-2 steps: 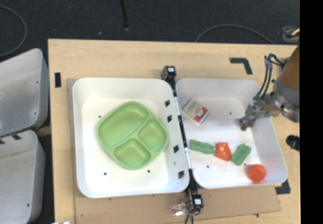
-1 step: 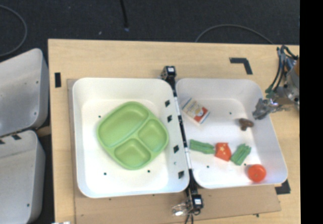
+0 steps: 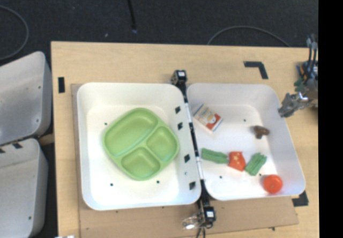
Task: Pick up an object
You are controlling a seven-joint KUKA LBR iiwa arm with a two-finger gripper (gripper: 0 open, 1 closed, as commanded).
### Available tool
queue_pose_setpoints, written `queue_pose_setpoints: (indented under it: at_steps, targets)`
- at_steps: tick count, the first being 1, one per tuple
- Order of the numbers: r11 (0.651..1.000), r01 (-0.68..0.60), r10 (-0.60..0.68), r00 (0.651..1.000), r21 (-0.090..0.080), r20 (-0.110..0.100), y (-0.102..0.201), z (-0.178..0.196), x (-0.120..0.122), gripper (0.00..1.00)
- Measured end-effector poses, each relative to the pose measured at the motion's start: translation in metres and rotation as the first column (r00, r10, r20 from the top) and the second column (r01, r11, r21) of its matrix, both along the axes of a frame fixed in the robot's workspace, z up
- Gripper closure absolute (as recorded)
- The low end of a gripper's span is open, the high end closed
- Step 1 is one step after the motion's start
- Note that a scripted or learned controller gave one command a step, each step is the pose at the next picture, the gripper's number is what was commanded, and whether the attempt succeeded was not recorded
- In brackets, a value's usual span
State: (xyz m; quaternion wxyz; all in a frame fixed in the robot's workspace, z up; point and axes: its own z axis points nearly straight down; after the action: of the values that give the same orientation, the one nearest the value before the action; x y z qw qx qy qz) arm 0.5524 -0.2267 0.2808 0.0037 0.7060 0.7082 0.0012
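The right bin [image 3: 278, 124] holds a small red and white carton [image 3: 207, 118], a brown lump [image 3: 261, 132], a green bean pod [image 3: 214, 155], a red block [image 3: 237, 161], a green ridged piece [image 3: 255, 164] and a red tomato [image 3: 273, 184]. My gripper [image 3: 293, 104] hangs at the bin's upper right rim, apart from every object. I see nothing between its fingers.
A green three-compartment plate [image 3: 141, 143] lies in the left bin [image 3: 86, 124]. A divider with black clips [image 3: 188, 140] runs between the bins. White panels [image 3: 21, 124] stand off the bench's left side.
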Motion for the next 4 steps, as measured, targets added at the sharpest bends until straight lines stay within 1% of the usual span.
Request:
queue_pose_setpoints:
  at_steps: [2, 3, 4]
  targets:
    - [1.000, -0.004, 0.004, 1.000, 0.004, -0.006, 0.106, 0.006, 0.018, 1.00]
    - [1.000, -0.003, 0.003, 1.000, 0.004, -0.007, 0.160, -0.002, 0.008, 1.00]
    - [1.000, -0.004, 0.004, 1.000, 0.004, -0.007, 0.218, -0.016, 0.007, 1.00]
